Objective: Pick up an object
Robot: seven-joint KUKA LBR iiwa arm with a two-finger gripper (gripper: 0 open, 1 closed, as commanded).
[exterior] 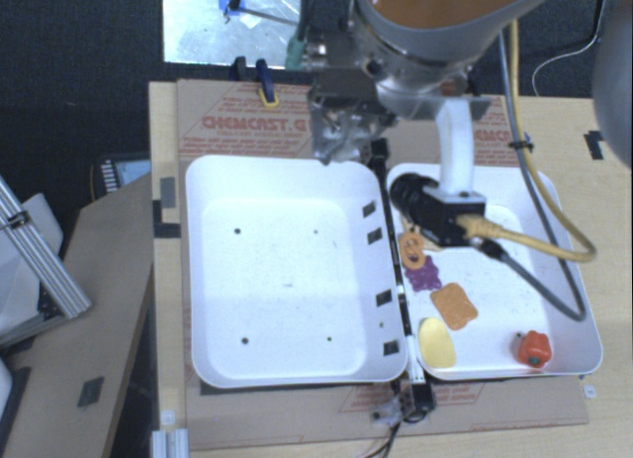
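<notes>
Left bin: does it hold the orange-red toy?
No, the orange-red toy lies in the right bin, near its front right corner.

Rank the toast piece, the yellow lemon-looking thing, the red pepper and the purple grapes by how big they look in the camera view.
Largest to smallest as they appear:
1. Toast piece and yellow piece, too close to separate
2. Red pepper
3. Purple grapes, only slightly smaller than the pepper, so that order is unsure

All lie in the right bin.
</notes>
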